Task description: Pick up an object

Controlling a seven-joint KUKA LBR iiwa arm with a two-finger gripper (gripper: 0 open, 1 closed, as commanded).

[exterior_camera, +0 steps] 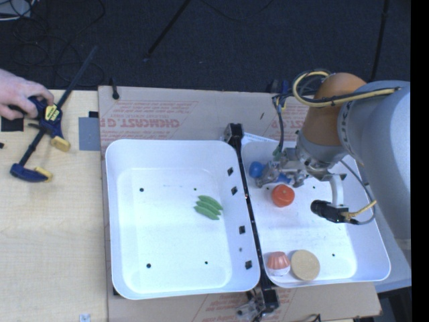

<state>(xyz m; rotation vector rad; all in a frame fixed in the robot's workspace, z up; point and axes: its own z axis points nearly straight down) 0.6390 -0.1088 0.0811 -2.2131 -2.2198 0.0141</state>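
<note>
My gripper (pixel 281 172) hangs low over the back of the right bin (pixel 348 260), under the grey arm with its orange band. Just below it lies a red-orange tomato-like ball (pixel 283 195), close to the fingers but not between them as far as I can see. A blue object (pixel 256 170) sits just left of the gripper near the divider. At the front of the right bin rest a small pink-and-white round piece (pixel 278 263) and a tan disc (pixel 305 265). A green pea pod (pixel 208 206) lies in the left bin (pixel 134 166).
A black divider (pixel 244 206) runs between the two bins. Cables loop beside the wrist on the right. On the wooden bench at far left, a person's hand (pixel 17 99) holds a blue and yellow clamp (pixel 40 136).
</note>
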